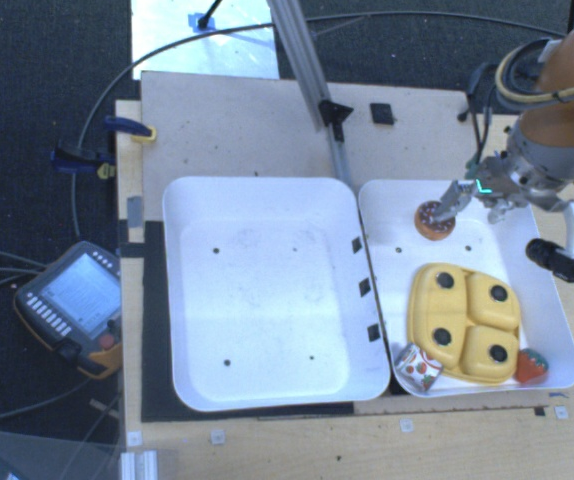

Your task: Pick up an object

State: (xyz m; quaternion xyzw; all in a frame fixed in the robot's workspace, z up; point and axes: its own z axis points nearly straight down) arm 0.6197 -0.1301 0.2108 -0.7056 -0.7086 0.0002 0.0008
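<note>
The surface (237,128) is showing as pale, unfinished board, lying over dark carpeted floor (37,58). A bright reflective panel (207,28) is catching light behind its far edge. A grey metal pole (302,48) is slanting down onto the board (ending in a black bracket). Blue and yellow clamps (102,148) are gripping the left edge. Black cables (97,108) are trailing across the carpet. A handheld control pendant (72,303) is resting at the left, its screen glowing faintly.
</note>
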